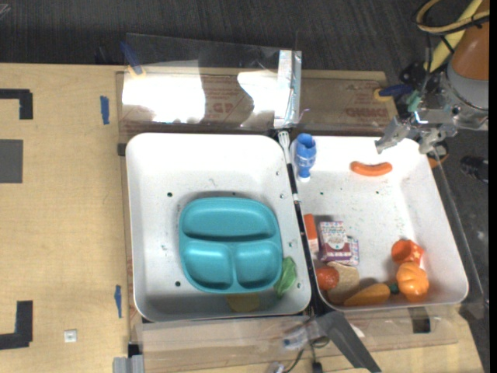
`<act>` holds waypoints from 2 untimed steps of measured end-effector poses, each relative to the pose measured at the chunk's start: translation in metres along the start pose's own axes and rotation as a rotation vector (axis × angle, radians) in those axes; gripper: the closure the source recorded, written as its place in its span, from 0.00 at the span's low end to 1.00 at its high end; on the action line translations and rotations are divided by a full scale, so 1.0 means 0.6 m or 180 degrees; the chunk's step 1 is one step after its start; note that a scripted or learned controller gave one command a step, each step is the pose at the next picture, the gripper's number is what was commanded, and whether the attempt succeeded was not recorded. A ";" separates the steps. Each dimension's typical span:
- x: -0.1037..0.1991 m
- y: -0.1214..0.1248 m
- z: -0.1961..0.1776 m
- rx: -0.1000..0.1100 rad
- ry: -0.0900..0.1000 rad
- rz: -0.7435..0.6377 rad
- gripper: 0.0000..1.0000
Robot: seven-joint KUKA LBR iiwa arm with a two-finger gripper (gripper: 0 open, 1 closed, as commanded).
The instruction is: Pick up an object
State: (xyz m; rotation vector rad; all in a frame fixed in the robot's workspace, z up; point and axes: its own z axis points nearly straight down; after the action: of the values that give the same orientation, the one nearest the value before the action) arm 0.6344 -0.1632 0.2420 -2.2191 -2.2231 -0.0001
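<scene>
My gripper (408, 143) hangs over the far right corner of the right bin (444, 208), its fingers open with nothing between them. Just below and left of it an orange sausage (370, 168) lies on the bin floor. A blue bottle (304, 155) stands at the bin's far left corner. Nearer the front are a small printed carton (337, 243), a red-orange stick (311, 235), a red tomato (327, 277), a carrot (367, 294) and two orange fruits (406, 251) (412, 280).
The left bin (147, 208) holds a teal divided plate (230, 243) with a green leafy piece (287, 274) at its right edge. A clear plastic panel (210, 92) stands behind the left bin. Yellow cables (443, 10) loop at the top right.
</scene>
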 end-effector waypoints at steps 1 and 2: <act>0.018 0.028 0.196 0.0037 0.0008 -0.0127 0.00; 0.032 0.064 0.239 -0.0066 -0.0025 -0.0163 0.00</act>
State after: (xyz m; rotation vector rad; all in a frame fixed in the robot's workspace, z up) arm 0.6728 -0.1436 0.0983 -2.1753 -2.2938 -0.0142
